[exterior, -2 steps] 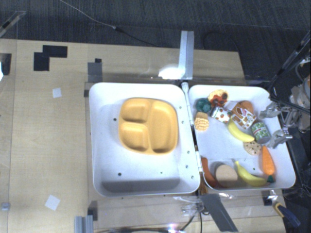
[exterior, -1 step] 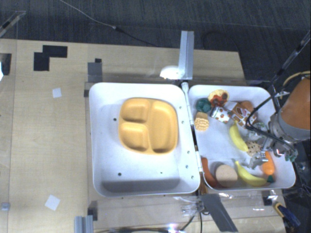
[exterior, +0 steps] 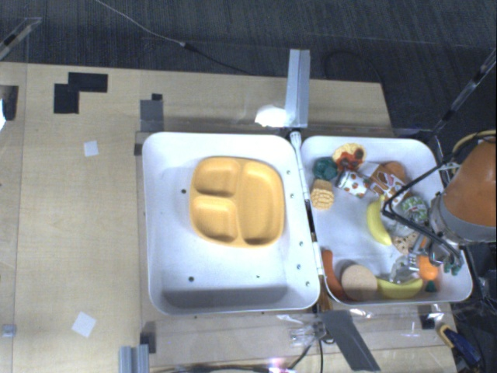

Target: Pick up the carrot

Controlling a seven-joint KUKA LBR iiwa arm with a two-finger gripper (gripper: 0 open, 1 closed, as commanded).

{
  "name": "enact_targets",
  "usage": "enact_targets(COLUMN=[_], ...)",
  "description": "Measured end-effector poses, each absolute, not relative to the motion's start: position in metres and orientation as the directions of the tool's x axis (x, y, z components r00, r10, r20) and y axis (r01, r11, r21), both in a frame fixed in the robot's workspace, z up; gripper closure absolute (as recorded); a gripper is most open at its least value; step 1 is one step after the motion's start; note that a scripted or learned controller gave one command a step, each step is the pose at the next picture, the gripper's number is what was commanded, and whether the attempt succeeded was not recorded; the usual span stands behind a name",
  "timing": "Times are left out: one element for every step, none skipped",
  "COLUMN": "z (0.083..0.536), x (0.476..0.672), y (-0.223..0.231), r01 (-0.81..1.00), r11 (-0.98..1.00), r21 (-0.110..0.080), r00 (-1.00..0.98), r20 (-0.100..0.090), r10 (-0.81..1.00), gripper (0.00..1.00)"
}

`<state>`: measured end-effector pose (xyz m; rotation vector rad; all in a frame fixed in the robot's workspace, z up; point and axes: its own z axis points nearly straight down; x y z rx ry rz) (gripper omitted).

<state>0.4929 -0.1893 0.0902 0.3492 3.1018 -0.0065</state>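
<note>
The carrot (exterior: 428,270) is a small orange piece with a bit of green at its lower end, lying near the front right corner of the right bin (exterior: 450,295). The gripper (exterior: 407,268) hangs low just to the left of the carrot, close to it or touching it, with cables draped over it. The grey arm with its orange band (exterior: 474,193) comes in from the right edge. I cannot make out anything held.
The right bin also holds a banana (exterior: 378,224), a yellow curved piece (exterior: 400,288), a tan round bun (exterior: 358,279), a reddish long item (exterior: 328,263), corn (exterior: 322,197) and several small packets at the back. A yellow divided plate (exterior: 237,200) lies in the left bin (exterior: 167,286).
</note>
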Motion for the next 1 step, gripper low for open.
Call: enact_targets(z=[0.1024], x=[0.4959], y=[-0.1884], r01=[0.216], r11=[0.976], r21=[-0.002], r00=[-0.976], r20=[-0.026], r10=[0.216], gripper=[1.00])
